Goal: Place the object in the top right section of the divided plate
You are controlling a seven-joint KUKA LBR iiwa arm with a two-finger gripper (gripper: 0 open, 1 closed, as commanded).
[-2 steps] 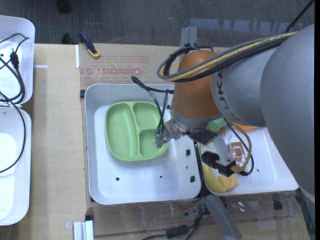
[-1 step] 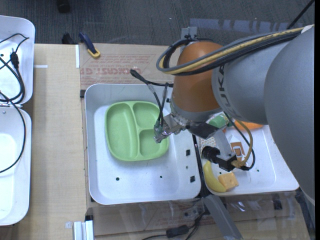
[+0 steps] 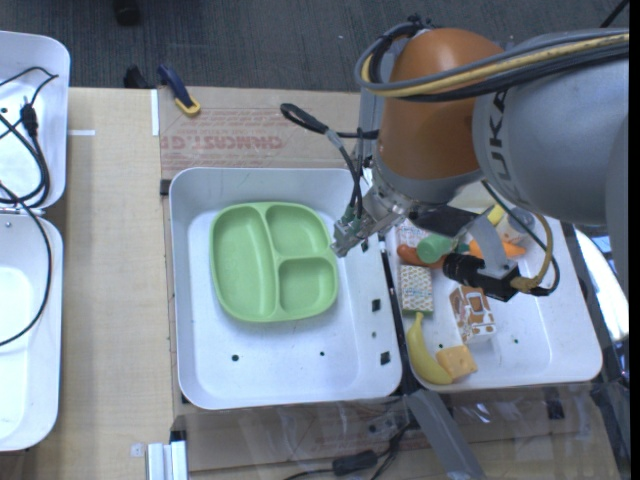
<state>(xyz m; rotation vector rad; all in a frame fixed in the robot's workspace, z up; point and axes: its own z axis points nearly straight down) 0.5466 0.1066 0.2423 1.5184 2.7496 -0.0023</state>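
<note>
A light green divided plate (image 3: 272, 260) lies in the left bin (image 3: 270, 373). It has one long section on its left and two smaller ones on its right. The top right section (image 3: 296, 230) holds nothing. My gripper (image 3: 350, 232) hangs at the plate's right rim, just right of that section and over the wall between the two bins. The orange wrist band (image 3: 435, 103) and grey arm cover much of the right bin's far part. A carrot (image 3: 424, 251) with a green top lies in the right bin, close to the right of the gripper.
The right bin (image 3: 545, 353) holds a speckled block (image 3: 416, 288), a banana (image 3: 424, 358), a small orange cracker (image 3: 458, 363), a patterned box (image 3: 473, 314) and an orange item (image 3: 511, 245). Cardboard (image 3: 250, 133) lies behind the bins. White tubs with cables (image 3: 22, 158) stand at far left.
</note>
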